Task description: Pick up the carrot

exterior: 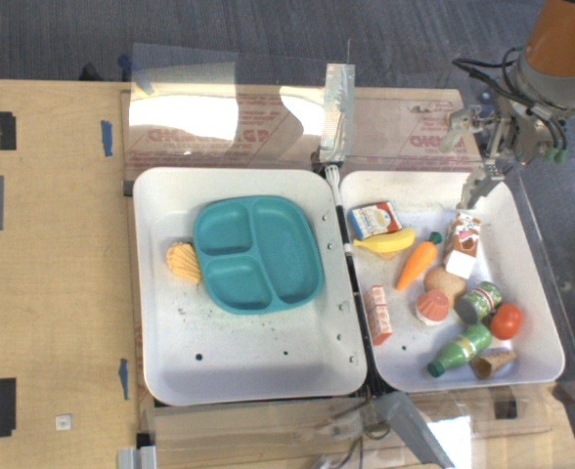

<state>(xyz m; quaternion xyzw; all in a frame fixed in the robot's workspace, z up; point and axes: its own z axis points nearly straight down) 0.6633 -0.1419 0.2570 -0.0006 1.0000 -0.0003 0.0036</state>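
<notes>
fingers (476, 190) thin, metal | carrot (416, 265) smooth, tapered, untouched

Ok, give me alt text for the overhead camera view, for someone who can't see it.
A grey-and-orange robot arm's gripper hangs over the far edge of the right bin, above and to the right of the carrot, which lies among toy foods beside a banana. The left bin holds a teal divided plate.

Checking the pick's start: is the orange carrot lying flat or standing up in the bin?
Lying flat: the orange toy carrot rests slantwise on the right white bin's floor.
</notes>
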